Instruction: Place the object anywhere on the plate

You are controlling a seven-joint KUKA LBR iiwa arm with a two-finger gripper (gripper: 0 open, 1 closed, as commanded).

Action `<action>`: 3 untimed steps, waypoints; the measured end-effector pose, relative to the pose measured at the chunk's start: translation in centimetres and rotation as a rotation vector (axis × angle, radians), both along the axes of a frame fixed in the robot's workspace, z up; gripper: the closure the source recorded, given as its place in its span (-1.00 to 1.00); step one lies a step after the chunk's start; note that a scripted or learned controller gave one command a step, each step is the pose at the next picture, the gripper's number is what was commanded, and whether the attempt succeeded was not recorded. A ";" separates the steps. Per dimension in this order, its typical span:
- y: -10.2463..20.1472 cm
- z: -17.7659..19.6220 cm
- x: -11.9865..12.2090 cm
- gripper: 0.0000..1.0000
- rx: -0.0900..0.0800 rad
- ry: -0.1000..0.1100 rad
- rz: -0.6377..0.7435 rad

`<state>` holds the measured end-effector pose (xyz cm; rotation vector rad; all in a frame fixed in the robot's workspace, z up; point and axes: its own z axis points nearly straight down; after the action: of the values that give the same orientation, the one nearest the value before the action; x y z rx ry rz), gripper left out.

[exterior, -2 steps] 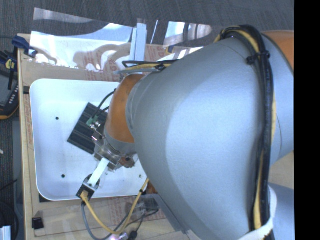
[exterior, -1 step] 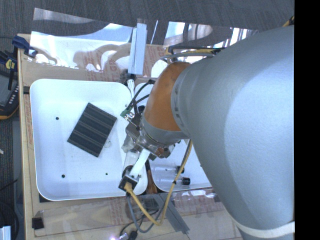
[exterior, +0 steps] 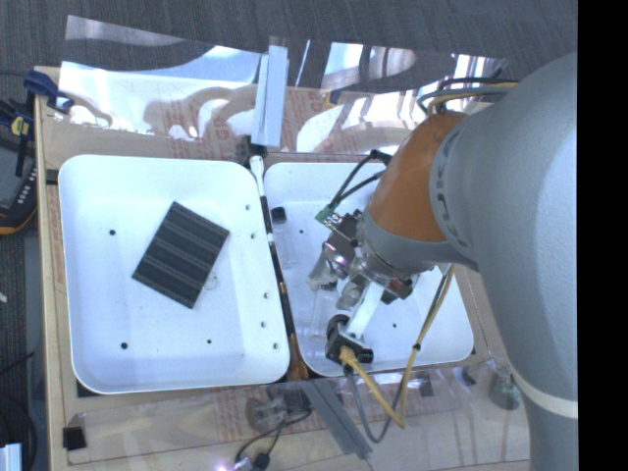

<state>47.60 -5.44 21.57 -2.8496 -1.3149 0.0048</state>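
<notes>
The grey arm (exterior: 510, 214) with the orange band (exterior: 410, 196) is reaching in from the right and bending down over the right-hand shallow white bin (exterior: 451, 337), its bulk covering much of that bin's far side. At the end of it, the two-finger gripper (exterior: 332, 281) is hanging low over the left half of the bin, close to the floor. It is sitting under a cluster of silvery wrist hardware, so from where I am standing I cannot tell how wide it is set or whether it has hold of anything. A yellow cable (exterior: 394, 400) is trailing from the wrist down across the bin's near rim and onto the wooden bench (exterior: 147, 415).

The dark grey ribbed rectangular plate (exterior: 182, 254) is lying flat in the left-hand shallow white bin (exterior: 88, 351), turned at a slant, roughly in the middle and apart from every wall. Nothing is resting on it.

A small dark object (exterior: 278, 214) is sitting on the floor of the right-hand bin near its far left corner, just beside the wall that is dividing the two bins and apart from the gripper. It is too small for me to make out its shape.

Behind both bins a crinkled silver reflective sheet (exterior: 177, 77) is lying along the back of the bench.
</notes>
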 end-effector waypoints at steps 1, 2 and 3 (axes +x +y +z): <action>7.2 -2.6 -0.1 1.00 0.001 0.006 -0.218; 15.6 0.5 -0.1 1.00 -0.001 0.002 -0.307; 23.6 -5.8 -0.1 1.00 -0.005 0.002 -0.532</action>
<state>47.51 18.12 15.74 -3.0984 -0.5195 0.0089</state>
